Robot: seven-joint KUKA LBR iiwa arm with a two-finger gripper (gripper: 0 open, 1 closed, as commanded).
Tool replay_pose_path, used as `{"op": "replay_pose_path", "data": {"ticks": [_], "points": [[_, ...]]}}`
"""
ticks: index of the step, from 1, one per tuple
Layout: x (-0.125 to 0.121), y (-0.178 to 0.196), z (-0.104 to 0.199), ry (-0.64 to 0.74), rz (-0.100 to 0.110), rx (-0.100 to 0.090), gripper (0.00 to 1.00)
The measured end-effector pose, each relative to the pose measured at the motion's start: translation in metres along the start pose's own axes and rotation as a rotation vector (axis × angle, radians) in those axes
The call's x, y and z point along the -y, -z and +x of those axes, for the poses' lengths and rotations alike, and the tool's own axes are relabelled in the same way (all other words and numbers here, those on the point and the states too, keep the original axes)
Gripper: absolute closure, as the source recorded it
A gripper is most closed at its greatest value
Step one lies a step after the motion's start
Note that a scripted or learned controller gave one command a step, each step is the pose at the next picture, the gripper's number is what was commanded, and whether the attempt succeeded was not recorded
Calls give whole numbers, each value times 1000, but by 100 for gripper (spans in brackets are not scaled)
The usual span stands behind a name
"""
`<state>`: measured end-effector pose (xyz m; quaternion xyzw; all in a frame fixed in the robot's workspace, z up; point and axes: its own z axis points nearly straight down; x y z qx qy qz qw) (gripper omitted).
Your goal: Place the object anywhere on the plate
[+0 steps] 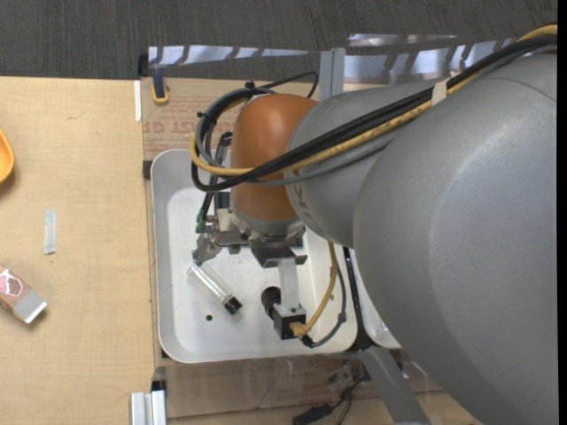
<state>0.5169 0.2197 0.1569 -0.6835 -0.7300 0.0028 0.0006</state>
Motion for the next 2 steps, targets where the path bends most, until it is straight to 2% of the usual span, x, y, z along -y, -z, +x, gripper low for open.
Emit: {"op": "replay_pose_path", "data": {"ticks": [2], "points": [[0,0,0,0,0,0,0]]}}
